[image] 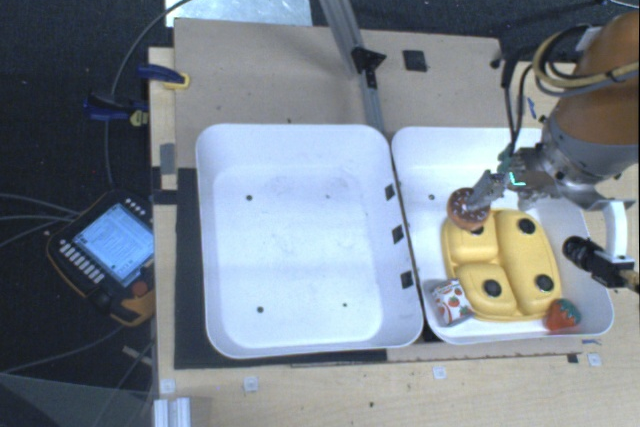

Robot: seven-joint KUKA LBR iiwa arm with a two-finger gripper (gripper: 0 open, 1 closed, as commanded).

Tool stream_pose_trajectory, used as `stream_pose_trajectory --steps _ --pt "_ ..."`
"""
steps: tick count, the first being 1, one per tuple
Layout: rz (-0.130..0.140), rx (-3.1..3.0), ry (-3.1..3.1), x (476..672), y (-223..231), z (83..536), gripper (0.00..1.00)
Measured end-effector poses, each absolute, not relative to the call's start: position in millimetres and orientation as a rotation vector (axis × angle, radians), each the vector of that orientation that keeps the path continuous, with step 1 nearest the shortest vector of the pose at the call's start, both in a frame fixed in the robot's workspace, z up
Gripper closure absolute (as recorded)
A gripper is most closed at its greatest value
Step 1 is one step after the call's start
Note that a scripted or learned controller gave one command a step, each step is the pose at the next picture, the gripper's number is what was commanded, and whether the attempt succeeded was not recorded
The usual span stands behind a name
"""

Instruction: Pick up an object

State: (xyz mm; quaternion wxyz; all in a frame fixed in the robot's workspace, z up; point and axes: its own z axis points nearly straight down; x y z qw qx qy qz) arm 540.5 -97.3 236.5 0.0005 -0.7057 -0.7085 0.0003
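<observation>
Two white bins side by side on the bench (pixel 300 75), and all objects lying in the right bin (pixel 430 155). Not yet lifted, as far as can be judged: small brown round object (pixel 462 205) low at the top-left corner of the yellow tray (pixel 502 265), gripper (pixel 484 195) right at it from 3 o'clock, cannot tell whether closed on it or not. Left to do: secure grasp and raising. At 6 o'clock of the tray, a small red-white box (pixel 450 301); at 4 o'clock, a strawberry toy (pixel 563 315). Left bin (pixel 290 235) smooth and shallow. Around the bench, dark carpet floor (pixel 60 15), cables, a teach pendant (pixel 108 247) at 9 o'clock.
</observation>
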Motion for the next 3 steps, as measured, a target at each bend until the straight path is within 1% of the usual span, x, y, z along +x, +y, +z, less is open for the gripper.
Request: stream_pose_trajectory --steps 1,2,3 --pt "-0.002 -2.218 -2.227 541.2 -97 238 0.0" --pt "0.002 -2.219 -2.222 537.1 -97 195 0.0" --pt "0.003 -2.217 -2.22 540.2 -87 141 0.0"
